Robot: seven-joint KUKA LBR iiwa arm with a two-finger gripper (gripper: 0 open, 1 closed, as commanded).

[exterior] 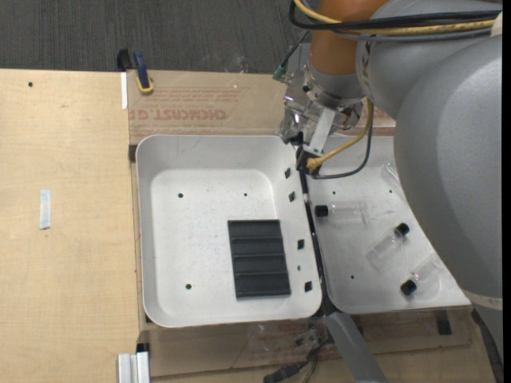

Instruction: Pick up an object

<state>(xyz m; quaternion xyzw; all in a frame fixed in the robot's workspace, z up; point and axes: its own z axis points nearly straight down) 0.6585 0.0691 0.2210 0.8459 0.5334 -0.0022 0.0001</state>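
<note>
A black ribbed rectangular block (pixel 259 258) lies flat in the left bin (pixel 160 214), toward its front right. In the right bin (pixel 351 294) lie three clear vials with black caps: one near the dividing rim (pixel 335 211), one in the middle (pixel 388 242) and one at the front (pixel 418 279). My gripper (pixel 297 136) hangs over the back end of the rim between the two bins, well behind the block and the vials. Nothing is seen in its grasp.
The big grey arm (pixel 447 134) covers the right side of the right bin. A cardboard sheet (pixel 192 110) lies behind the bins, with a blue-and-yellow clamp (pixel 140 72) at its left corner. A wooden benchtop (pixel 64 214) extends to the left.
</note>
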